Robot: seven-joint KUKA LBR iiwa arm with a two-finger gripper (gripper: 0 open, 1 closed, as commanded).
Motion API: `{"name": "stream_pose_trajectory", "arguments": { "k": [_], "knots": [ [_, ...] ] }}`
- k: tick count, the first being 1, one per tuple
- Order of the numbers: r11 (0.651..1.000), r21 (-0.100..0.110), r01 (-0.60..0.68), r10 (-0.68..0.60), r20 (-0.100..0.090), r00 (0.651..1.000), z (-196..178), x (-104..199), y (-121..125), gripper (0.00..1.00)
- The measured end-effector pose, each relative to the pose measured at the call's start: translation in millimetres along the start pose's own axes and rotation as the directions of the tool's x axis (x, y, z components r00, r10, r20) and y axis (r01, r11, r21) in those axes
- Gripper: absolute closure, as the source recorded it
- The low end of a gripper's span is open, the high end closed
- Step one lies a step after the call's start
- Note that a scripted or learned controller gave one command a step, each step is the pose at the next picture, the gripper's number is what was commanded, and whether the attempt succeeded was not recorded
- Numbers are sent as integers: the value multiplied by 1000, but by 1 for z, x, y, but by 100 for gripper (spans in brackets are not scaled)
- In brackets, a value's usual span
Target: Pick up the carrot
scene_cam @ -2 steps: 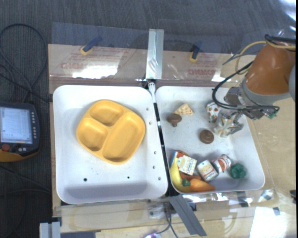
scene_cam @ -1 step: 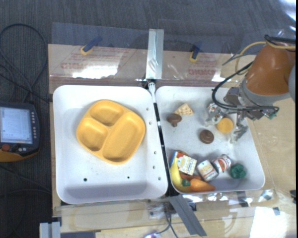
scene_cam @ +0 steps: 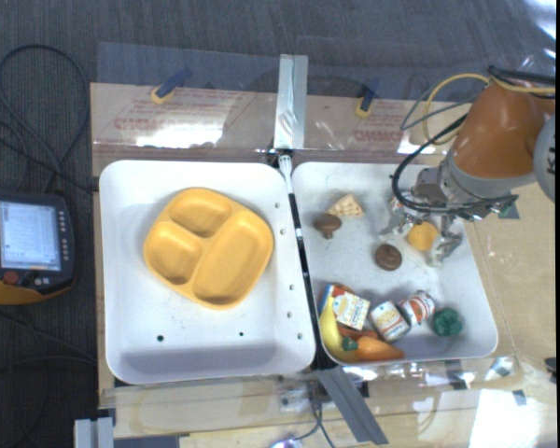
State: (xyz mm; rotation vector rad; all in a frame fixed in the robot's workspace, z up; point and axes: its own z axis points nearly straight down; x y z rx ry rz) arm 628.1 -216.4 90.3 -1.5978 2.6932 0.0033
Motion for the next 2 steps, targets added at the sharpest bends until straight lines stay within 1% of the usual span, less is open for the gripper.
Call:
{"name": "stream_pose_trajectory", "arguments": {
  "k": [1, 2],
  "knots": [
    [951, -2, 311, -311, 7, 951, 0, -9, 0, 0],
    [796, -1, 606, -606, 15, 796, 0, -23, -17, 0]
  ]
}}
